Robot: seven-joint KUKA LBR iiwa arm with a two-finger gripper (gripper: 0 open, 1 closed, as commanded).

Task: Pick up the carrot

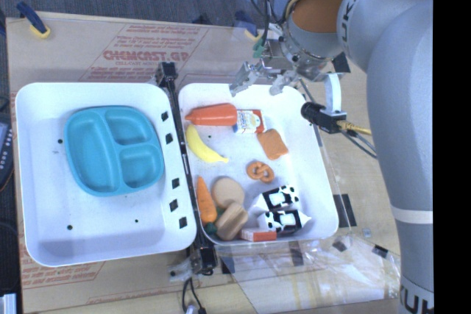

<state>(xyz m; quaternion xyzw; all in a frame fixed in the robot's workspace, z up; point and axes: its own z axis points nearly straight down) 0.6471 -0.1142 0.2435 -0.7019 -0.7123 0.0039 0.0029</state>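
Two bins sit side by side on the bench, the arm's gripper (259, 79) poised over the far rim of the right bin (318, 158).

The left bin (37, 158) holds a divided tray (114, 149). In the right bin, a carrot (206, 200) lies along the near left wall, a banana (203, 145) behind it and a larger carrot (212, 114) at the far left, touching a small carton (249, 121). A pretzel (260, 171) lies mid-bin, a bread slice (273, 144) just behind it. Two mushrooms (229, 207) sit beside the near carrot, with a checkered block (282, 209) to their right.
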